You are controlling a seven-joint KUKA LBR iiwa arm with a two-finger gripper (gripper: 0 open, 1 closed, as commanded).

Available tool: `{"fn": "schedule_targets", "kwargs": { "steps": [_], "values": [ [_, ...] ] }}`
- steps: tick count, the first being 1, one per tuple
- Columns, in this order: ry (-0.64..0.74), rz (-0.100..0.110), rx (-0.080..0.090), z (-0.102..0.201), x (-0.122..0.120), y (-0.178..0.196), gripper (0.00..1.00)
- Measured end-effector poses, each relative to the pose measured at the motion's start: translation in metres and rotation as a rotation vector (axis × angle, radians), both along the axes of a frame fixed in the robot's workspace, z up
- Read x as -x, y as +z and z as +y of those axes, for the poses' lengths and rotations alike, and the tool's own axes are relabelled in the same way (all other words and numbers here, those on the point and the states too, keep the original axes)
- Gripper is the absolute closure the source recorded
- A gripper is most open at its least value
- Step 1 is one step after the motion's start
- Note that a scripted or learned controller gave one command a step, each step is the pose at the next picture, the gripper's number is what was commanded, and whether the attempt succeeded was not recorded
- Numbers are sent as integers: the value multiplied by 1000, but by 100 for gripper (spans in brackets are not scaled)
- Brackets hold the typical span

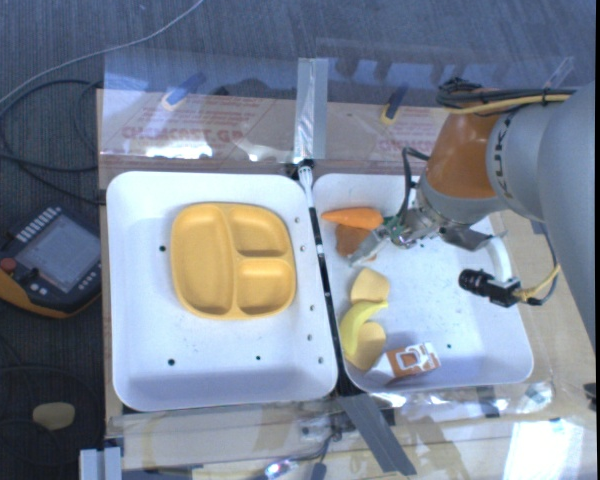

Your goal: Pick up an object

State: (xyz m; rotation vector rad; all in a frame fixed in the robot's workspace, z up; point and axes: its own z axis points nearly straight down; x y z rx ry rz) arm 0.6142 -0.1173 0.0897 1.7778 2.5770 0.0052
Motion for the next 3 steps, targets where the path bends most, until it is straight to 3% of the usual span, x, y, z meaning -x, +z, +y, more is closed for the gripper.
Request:
{"fn": "schedule_targets", "kwargs": {
  "steps": [1,2,3],
  "values": [
    [-1,-5,-3,1,-2,12,100],
    [-1,-4,-3,1,-2,12,0],
    [30,4,-2,6,-33,-1,0]
  ]
}}
